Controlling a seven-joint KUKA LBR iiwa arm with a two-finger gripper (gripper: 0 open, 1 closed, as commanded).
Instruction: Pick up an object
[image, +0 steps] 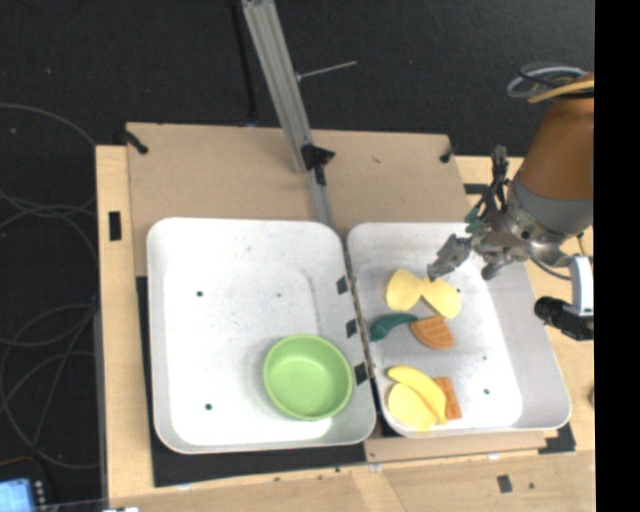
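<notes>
Claw (468, 258) above the right bin (520, 330), near pale yellow pieces (422, 294); green bowl (308, 376) in left bin (220, 300).

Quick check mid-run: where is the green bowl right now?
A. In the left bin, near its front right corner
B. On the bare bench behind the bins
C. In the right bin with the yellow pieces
A: the green bowl sits alone in the left bin, toward its front right corner.

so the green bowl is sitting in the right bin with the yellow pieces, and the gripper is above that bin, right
Not quite. The green bowl sits in the left bin, alone, not in the right bin. The yellow pieces are in the right bin, and the gripper does hang above it, as the camera view shows.
</notes>
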